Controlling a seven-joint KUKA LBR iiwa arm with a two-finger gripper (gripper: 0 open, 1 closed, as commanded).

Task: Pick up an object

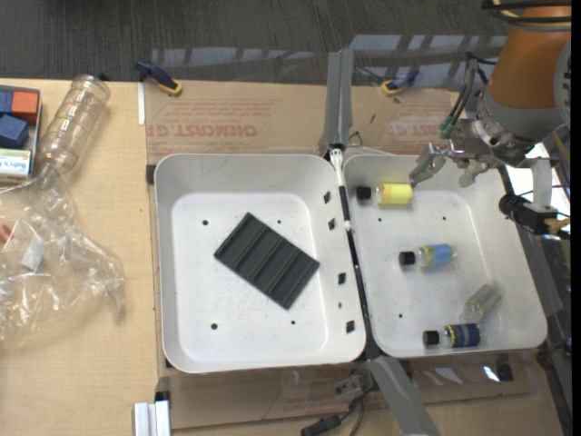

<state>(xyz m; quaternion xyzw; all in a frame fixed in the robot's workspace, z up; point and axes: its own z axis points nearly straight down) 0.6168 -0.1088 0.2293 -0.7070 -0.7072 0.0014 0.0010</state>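
Gripper [447,164] hanging over the right bin's [508,334] back edge, its fingers spread apart and holding nothing.

Yellow bottle [388,194] with a black cap is lying on its side just beside the left fingertip. Nearer the front, a blue-banded bottle [429,257], a clear vial [482,301] and a dark blue bottle [452,336] are lying scattered apart on smooth white plastic. A ribbed dark grey slab [266,260] is resting askew in the left bin [182,334]. Both bins are sitting on cardboard over a pale wooden bench [109,352].
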